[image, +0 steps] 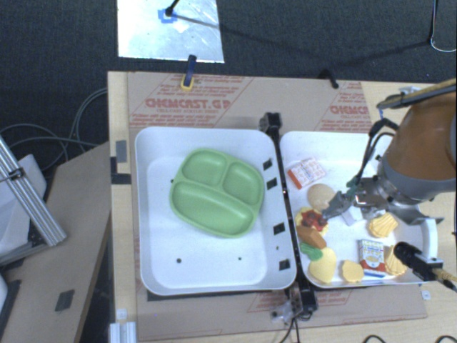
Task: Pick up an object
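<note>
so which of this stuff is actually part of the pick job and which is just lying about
Part of the job:
- gripper
- right bin
- toy food pile beside the gripper
- snack packets

Lying about:
- left bin
- green divided plate
- cardboard sheet
- foil sheet

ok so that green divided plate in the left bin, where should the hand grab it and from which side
Probably by the rim. The green three-compartment plastic plate lies flat and alone in the left white bin, too broad to span, so its thin raised edge is the only pinchable part. Come straight down over the right edge, the side nearest the hand, with one finger inside the rim and one outside.
</note>
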`<state>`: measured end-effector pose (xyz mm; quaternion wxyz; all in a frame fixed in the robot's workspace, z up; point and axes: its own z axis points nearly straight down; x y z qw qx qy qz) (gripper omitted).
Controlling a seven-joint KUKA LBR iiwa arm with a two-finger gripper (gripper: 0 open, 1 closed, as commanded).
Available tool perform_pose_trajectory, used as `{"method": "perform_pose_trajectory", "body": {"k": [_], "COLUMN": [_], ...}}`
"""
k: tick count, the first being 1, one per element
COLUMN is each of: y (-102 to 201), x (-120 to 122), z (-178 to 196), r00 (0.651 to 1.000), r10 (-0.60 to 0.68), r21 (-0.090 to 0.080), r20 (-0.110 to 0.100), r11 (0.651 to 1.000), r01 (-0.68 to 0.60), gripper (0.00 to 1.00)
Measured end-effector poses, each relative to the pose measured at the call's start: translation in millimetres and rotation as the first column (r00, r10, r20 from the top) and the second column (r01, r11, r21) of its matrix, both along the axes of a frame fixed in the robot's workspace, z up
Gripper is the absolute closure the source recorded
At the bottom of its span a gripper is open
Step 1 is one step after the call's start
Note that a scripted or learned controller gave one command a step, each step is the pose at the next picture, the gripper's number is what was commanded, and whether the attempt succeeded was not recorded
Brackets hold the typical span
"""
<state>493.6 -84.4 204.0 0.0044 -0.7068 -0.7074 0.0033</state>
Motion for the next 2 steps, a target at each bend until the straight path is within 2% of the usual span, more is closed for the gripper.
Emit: {"method": "perform_pose_trajectory", "body": {"k": [1,2], "y": [0,-2], "x": [3,-4], "z": [5,-55], "r00": [1.000,1.000], "r10": [0.002,0.000], "r21": [-0.001,-0.001], "r20": [0.011,0.007], "r11": [1.000,1.000], "r01": [-0.002,0.000], "gripper": [0.00,0.00]}}
